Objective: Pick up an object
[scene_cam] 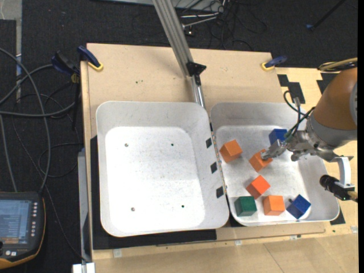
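Setting: black floor is surrounding a pale wooden bench (148,73), with cables trailing on the left and a handheld screen (17,223) lying at the lower left corner.
Nearest row: a green block (245,205), an orange block (273,205) and a blue block (298,206) are sitting along the near wall of the right bin (250,114), the orange one between the other two.
Just behind them: another orange block (259,185) is resting tilted, apart from the row.
Middle of the bin: the gripper (271,152) is reaching in from the right and hanging low over a further orange block (259,161), its tips touching or almost touching that block's upper right edge.
Tool state: I cannot tell whether the tips are apart or together; they are too small and dark against the block.
Farther back: a fourth loose orange block (231,150) is lying near the bin's left wall, and a second blue block (278,135) is showing partly behind the wrist cables.
Left bin (108,152): it is lying beside the right one, its walls touching it.
Arm (335,112): grey and orange, it is leaning in over the right rim.
Progress: judging by this, the approach is looking done, but the block is appearing to rest on the bin floor, so closing, gripping and lifting are all remaining.
Risk: the tips are sitting off centre, so the block is likely to slip.
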Tool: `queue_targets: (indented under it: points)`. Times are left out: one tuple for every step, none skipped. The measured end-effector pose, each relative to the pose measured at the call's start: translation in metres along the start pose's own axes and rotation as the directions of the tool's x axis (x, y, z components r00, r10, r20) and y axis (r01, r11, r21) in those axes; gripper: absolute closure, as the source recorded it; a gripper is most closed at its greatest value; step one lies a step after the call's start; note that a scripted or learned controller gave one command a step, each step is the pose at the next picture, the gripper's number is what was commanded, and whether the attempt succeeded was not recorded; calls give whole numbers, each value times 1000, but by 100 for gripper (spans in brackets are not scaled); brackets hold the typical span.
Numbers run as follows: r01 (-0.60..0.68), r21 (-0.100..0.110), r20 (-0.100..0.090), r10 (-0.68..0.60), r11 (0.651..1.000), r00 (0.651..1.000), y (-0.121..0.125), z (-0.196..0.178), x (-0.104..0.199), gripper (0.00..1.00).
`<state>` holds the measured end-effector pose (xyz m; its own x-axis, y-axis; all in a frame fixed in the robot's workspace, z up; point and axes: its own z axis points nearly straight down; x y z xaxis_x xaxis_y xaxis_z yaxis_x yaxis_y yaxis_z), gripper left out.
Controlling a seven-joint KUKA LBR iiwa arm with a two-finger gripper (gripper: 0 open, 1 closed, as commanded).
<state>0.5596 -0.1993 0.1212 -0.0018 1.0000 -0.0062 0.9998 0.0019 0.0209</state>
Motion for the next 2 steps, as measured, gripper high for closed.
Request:
queue_targets:
  points:
    - [-2,-5,0,2,1000,1000,2,-10,0,100]
    - [1,15,-4,-1,1000,1000,12,-57,2,100]
